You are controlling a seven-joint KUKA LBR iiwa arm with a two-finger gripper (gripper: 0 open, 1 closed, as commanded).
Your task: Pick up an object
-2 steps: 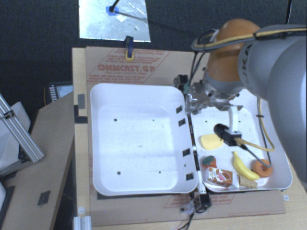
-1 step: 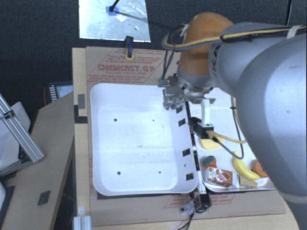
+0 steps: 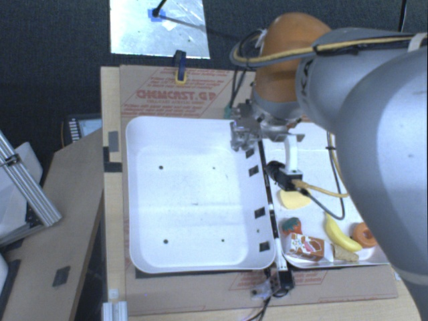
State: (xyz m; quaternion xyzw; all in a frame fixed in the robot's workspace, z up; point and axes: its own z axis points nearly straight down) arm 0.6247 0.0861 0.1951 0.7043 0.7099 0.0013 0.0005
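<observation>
My gripper (image 3: 249,138) hangs over the divide between the two white bins, at the far end of the right bin (image 3: 314,154). The big grey arm covers much of that bin. In the right bin's near part lie a pale yellow wedge (image 3: 294,199), a yellow banana (image 3: 341,235), an orange ring-shaped piece (image 3: 364,235), a red and white packet (image 3: 307,247) and a small red and green item (image 3: 291,225). I see nothing between the gripper and these things that shows a hold.
The left bin (image 3: 144,179) lies beside the right one, with a row of black clips (image 3: 257,192) along the shared rim. Cardboard (image 3: 174,92) lies under both bins. A shiny metal sheet (image 3: 157,19) sits at the back.
</observation>
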